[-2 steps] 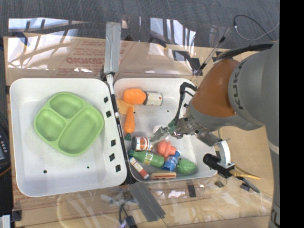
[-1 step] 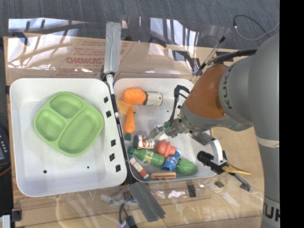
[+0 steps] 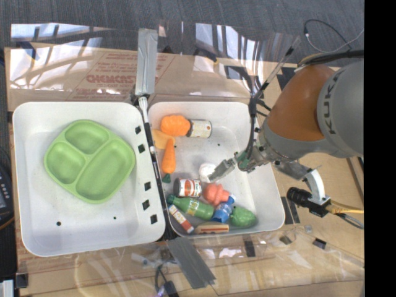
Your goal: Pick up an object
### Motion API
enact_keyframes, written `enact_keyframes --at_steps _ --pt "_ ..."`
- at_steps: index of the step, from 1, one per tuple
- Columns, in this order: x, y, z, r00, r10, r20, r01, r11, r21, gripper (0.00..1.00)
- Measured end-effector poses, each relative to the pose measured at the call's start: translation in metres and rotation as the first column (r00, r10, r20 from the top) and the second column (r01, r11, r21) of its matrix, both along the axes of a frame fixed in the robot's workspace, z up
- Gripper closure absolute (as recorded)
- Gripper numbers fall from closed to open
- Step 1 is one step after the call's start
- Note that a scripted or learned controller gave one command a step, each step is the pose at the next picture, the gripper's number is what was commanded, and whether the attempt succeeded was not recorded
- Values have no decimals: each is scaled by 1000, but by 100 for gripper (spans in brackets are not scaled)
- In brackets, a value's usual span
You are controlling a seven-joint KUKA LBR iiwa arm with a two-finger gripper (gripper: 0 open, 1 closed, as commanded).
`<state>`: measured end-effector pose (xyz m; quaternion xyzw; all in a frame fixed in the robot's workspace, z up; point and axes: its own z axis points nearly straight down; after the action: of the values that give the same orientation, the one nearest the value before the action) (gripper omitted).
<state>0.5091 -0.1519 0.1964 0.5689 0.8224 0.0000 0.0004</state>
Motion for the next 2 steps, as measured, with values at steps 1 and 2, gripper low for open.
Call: enact_keyframes --at_steps 1,2 --pt "-9 12 -105 1000 0 -2 0 1000 1 0" --pt "46 23 -105 999 -32 -3 32 999 1 0"
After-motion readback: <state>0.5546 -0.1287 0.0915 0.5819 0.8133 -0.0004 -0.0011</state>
